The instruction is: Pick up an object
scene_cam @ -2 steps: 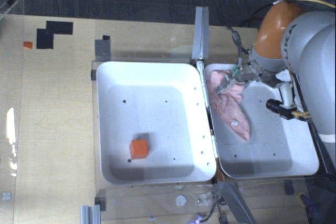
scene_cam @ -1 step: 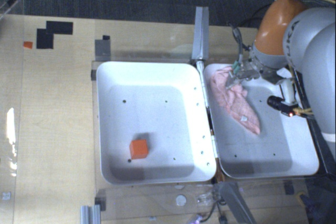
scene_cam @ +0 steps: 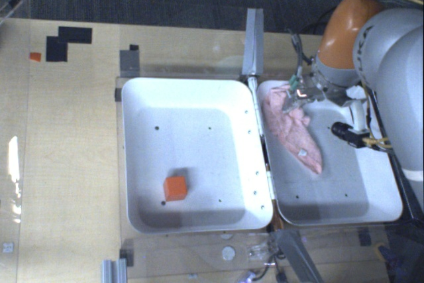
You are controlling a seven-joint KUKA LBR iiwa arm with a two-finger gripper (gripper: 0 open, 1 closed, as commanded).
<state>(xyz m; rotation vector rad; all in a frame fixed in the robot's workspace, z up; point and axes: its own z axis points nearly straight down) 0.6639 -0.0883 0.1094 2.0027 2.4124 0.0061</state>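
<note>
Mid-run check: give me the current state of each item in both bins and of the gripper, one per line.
pink cloth: crumpled, lying stretched along the right bin's left side, its upper end right at the gripper.
orange block: resting on the left bin's floor near the front, untouched.
gripper: low over the cloth's upper end; a grasp cannot be confirmed.
left bin: holds the block.
right bin: holds the cloth.
</note>
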